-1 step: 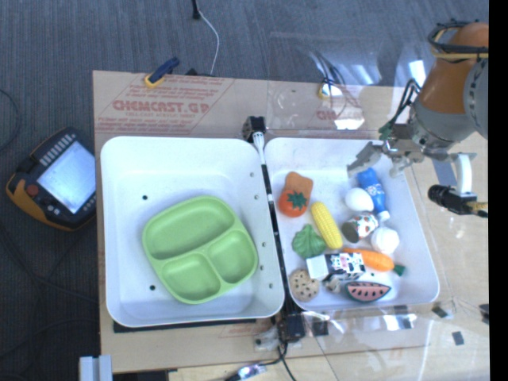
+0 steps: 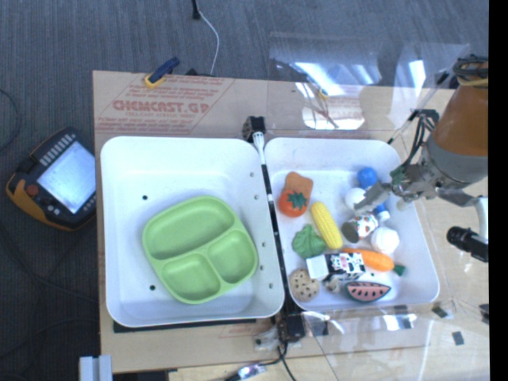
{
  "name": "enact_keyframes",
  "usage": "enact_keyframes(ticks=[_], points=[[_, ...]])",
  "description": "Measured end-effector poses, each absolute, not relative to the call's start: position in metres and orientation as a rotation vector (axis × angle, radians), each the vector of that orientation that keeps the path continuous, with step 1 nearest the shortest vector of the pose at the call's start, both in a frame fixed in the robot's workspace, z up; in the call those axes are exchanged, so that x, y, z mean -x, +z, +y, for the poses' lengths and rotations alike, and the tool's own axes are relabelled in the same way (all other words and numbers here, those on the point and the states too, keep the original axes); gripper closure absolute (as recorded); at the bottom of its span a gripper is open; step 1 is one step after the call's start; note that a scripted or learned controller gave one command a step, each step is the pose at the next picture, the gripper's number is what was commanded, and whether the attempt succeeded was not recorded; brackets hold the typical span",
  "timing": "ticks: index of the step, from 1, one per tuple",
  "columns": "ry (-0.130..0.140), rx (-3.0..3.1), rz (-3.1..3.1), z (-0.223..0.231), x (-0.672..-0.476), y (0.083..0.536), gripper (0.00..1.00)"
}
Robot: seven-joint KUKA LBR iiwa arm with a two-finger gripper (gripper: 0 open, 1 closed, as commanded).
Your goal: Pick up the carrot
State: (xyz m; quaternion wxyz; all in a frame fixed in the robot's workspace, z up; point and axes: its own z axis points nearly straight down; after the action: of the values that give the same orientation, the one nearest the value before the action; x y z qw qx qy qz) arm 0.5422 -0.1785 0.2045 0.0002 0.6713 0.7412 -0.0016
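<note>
The carrot (image 2: 376, 260) is orange with a green tip and lies flat in the right bin (image 2: 417, 288), near its front right. A white ball (image 2: 386, 239) sits just behind it, a black-and-white carton (image 2: 343, 264) lies against its left end, and a watermelon slice (image 2: 369, 292) is in front. My gripper (image 2: 367, 200) hangs over the bin's back right part, above and behind the carrot, between a blue ball (image 2: 367, 176) and a small blue-and-white item (image 2: 382, 211). It carries nothing that I can make out.
The right bin also holds an orange block with a tomato (image 2: 295, 194), a corn cob (image 2: 325, 222), a green leaf (image 2: 308, 240) and a cookie (image 2: 302, 284). A green divided plate (image 2: 200, 248) lies in the left bin (image 2: 127, 173). A pendant (image 2: 51, 178) sits far left.
</note>
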Motion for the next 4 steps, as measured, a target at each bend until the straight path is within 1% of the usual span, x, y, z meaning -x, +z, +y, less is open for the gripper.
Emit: enact_keyframes(ticks=[1,2,3,4], points=[[0.004,-1.675,2.647,-0.197,-0.496,0.106,0.00],[0.003,-1.521,2.712,-0.148,-0.492,0.092,0.00],[0.009,-1.524,2.709,-0.147,-0.493,0.104,1.00],[0.009,-1.524,2.710,-0.147,-0.493,0.104,0.00]])
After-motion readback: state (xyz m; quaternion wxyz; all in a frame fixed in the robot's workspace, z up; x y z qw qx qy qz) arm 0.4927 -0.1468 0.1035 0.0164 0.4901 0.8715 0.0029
